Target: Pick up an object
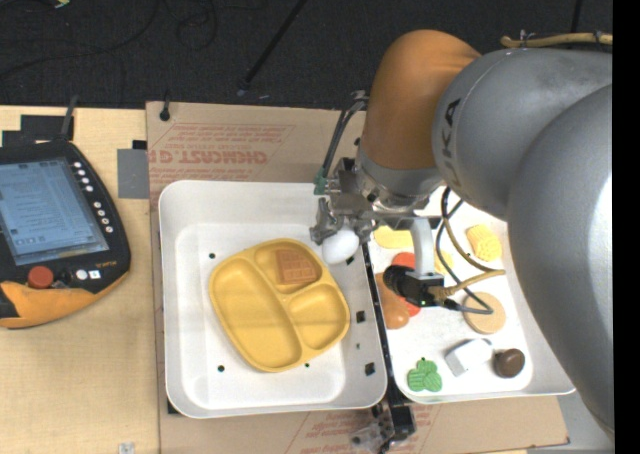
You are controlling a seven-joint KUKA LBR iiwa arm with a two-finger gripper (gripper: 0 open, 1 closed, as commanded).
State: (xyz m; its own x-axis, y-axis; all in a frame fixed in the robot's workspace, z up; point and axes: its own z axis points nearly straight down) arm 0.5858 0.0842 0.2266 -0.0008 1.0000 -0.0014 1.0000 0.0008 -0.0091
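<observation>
A: Entry. A white egg (341,244) sits at the gripper (334,232), over the right rim of the left bin (185,342), beside the divider. It looks pinched at the tip, but the fingers are hidden under the wrist, so I cannot tell whether they are parted or closed on it.

B: So not logged as held?

A: No. It is either hanging there or resting on the rim (angle too steep to say).

B: Risks?

A: A round, smooth egg could squirt out of a shallow pinch and roll onto the yellow tray (278,307) or drop into the gap between the bins. A lift with a poor grip would leave it behind. The cables by the wrist could also snag on items in the right bin (540,382).

B: Counts?

A: Two bins. Left: one tray with three compartments, one waffle (295,265) in its upper compartment. Right: one green piece (425,376), one brown ball (509,362), one white block (466,354), one tan disc (486,314), one yellow corn-like piece (484,241), plus orange and red bits partly hidden. One pendant (55,232) sits to the left of the bins.
</observation>
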